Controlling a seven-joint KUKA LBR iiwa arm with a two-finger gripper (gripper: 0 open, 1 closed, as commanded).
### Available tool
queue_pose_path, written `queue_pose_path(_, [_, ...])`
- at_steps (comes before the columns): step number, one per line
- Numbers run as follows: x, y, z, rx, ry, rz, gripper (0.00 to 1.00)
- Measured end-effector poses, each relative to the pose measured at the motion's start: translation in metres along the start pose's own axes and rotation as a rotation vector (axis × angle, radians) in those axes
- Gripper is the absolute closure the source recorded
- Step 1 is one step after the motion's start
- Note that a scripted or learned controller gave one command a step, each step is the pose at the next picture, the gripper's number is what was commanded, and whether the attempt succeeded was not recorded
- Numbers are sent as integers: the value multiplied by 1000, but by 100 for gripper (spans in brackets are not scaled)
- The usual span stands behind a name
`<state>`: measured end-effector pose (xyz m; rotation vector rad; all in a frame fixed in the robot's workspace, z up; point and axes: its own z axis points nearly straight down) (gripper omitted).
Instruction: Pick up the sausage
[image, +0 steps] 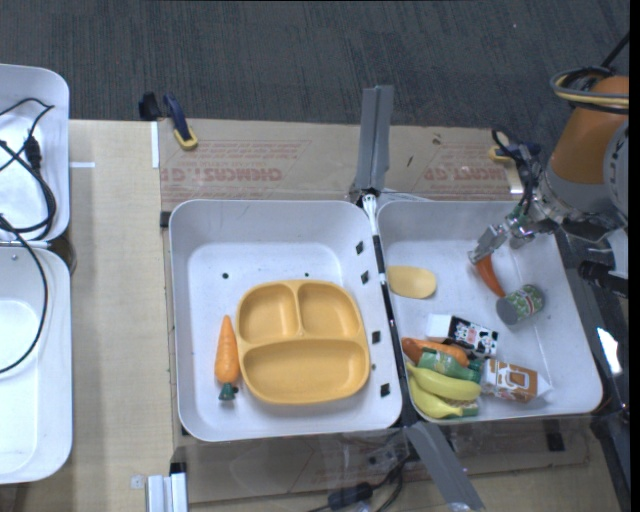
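Observation:
The sausage (489, 276) is a short orange-red piece lying at a slant in the upper middle of the right bin (575, 330). My gripper (497, 243) hangs right over the sausage's upper end, close to it or touching it. Whether the sausage is gripped cannot be made out from this angle. The grey arm with its orange band (590, 135) comes in from the upper right.
A green can (522, 303) lies just right of the sausage. A pale yellow lump (412, 282), a small black-and-white box (470, 335), bananas (445, 390) and a carton (512, 380) share the right bin. The left bin (200, 240) holds a yellow divided plate (300, 340) and a carrot (227, 352).

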<state>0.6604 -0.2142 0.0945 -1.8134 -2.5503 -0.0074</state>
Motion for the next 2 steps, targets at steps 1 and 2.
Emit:
queue_pose_path(1, [-2,1,-10,-9,-13,-3,100])
queue_pose_path(2, [107,35,-154,-6,-15,-89,100])
